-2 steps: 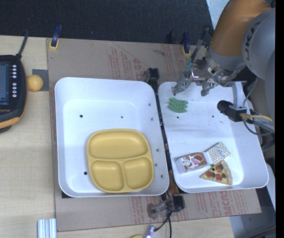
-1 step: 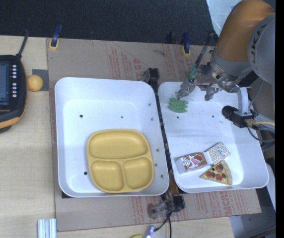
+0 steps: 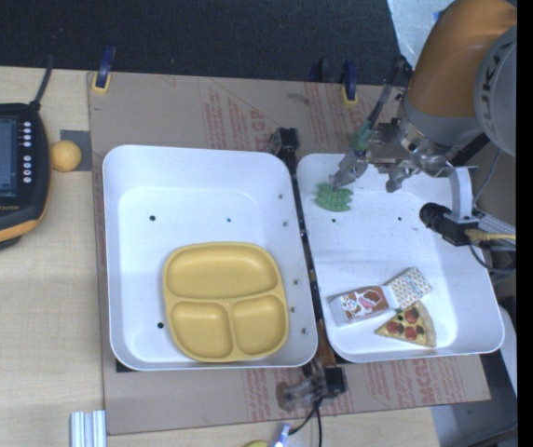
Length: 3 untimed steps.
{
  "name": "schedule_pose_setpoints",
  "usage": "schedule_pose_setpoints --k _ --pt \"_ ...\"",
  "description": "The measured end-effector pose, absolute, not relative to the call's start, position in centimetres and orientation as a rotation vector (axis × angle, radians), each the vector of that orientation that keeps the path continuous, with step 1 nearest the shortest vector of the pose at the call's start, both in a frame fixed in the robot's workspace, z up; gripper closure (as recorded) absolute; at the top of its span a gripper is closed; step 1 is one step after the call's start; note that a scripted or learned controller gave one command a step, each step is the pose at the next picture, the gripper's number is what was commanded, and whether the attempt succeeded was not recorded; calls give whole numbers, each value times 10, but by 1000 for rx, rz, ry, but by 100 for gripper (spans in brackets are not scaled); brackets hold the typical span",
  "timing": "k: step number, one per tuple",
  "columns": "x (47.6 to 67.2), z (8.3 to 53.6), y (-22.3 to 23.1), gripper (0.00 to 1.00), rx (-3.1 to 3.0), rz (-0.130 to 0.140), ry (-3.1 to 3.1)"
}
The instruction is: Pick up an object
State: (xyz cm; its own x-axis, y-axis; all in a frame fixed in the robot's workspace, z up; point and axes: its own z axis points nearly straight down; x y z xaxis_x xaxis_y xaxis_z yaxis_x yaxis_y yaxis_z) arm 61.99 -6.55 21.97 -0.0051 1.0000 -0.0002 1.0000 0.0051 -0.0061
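Two shallow white bins sit side by side on a brown cardboard sheet (image 3: 201, 110) that covers the wooden bench (image 3: 24, 343). The left bin (image 3: 136, 180) holds a yellow three-compartment plate (image 3: 226, 298), lying flat toward the bin's 5 o'clock corner, its single wide section on the far side and the two smaller sections nearest the camera.

The right bin (image 3: 388, 250) carries three small things. A green leafy toy piece (image 3: 334, 197) (perhaps lettuce, too small to tell for sure) lies at the bin's 11 o'clock corner, close to the wall shared with the left bin. Down at 6 o'clock lie a small flat printed packet (image 3: 379, 299) and, touching it at its 5 o'clock side, a toy pizza slice (image 3: 407, 327).

The grey arm, with its orange band (image 3: 457, 45), enters from 2 o'clock. The gripper (image 3: 367, 168) hangs over the far end of the right bin, its two fingers spread apart with nothing between them; the finger nearer the bins' divide points its tip (image 3: 345, 172) down just above the green piece, whether touching it I cannot tell.

At 9 o'clock on the bench rests a teach pendant (image 3: 1, 175) with a dark screen, and an orange ball (image 3: 64, 155) sits just beside it.
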Motion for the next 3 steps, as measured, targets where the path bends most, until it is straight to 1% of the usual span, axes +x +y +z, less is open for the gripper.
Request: schedule_pose_setpoints --k 1,2,3 --pt "656 237 -103 0 -2219 2 -2223" --pt "656 191 -74 0 -2214 7 -2226" --pt "656 130 -92 0 -2215 8 -2224"
